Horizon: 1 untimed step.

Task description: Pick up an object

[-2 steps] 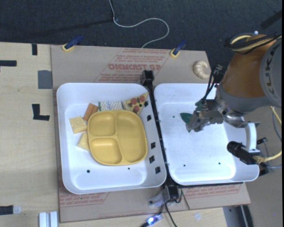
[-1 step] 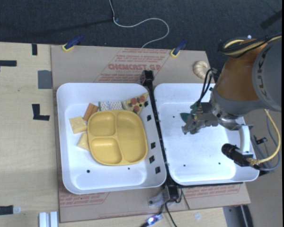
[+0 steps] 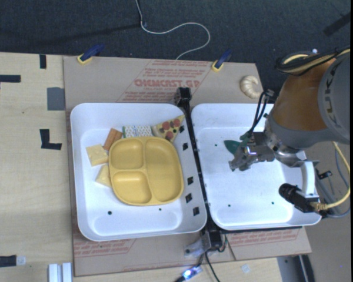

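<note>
Orange-banded arm [image 3: 306,107] fills frame right; my gripper [image 3: 241,160] hangs over right bin [image 3: 253,210], teal object [image 3: 232,145] just beside, jaw state unreadable.

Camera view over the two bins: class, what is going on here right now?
A grey robot arm with an orange band reaches in from the right, its end effector low over the right bin, beside a small dark green object. Whether it grips that object cannot be told. The left bin holds a yellow divided plate lying over crackers and other small items. Nothing is visibly lifted yet.
</note>
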Available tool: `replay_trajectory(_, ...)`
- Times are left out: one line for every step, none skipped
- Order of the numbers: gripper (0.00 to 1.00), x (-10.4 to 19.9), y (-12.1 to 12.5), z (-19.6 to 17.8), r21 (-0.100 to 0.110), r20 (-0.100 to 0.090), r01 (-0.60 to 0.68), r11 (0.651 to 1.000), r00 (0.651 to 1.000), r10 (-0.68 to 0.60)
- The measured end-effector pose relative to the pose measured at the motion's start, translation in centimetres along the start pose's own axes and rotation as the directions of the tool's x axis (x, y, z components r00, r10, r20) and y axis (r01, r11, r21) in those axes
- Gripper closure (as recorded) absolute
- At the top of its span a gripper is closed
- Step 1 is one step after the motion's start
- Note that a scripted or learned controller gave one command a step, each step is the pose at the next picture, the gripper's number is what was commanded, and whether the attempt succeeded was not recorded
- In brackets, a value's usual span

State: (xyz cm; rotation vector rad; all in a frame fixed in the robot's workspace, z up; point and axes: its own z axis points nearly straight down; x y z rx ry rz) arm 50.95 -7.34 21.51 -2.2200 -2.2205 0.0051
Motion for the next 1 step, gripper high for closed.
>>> replay_trajectory(1.0, 0.34, 1.42, -1.47, -0.003, -0.001, 0.002, 1.0, 1.0, -0.002)
